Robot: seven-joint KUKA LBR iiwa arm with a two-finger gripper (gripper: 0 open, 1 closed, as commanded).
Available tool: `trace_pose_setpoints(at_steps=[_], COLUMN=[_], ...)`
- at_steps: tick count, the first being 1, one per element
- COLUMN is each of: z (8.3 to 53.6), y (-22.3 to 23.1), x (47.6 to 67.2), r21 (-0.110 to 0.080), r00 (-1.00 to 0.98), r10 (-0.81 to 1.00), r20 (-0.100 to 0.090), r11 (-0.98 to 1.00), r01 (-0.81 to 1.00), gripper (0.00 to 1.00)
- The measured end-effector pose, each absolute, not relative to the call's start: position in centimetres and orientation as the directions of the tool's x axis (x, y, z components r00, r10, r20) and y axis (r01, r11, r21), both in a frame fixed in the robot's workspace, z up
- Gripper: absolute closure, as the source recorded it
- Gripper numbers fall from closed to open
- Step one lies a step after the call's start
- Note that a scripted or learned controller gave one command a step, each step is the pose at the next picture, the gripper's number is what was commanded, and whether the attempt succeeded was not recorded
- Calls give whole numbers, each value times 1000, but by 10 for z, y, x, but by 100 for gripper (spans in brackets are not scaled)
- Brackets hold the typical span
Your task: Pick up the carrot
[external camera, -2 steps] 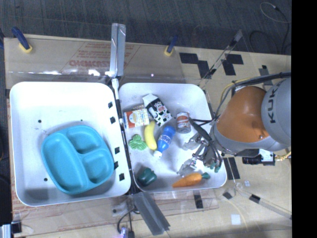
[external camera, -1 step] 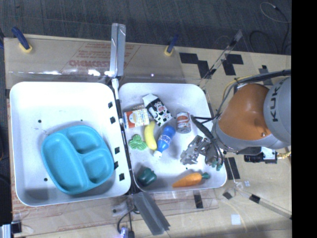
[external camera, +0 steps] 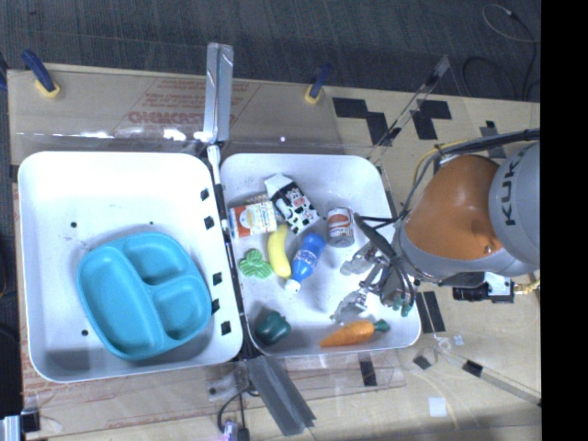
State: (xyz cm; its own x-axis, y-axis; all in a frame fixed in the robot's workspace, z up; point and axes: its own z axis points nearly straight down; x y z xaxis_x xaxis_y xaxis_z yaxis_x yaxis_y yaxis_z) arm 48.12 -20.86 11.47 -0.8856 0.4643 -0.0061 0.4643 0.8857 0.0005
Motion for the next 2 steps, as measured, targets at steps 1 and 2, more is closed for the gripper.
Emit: trace_pose_setpoints(at_steps=[1,2], z=[125,125], y=[-208,-208], x=[483,483], r21=[1,1], r00=[-888,-888], r10=[460,461], r20=[-9,-9], r11=[888,888], r01=[460,461], gripper=[100,0])
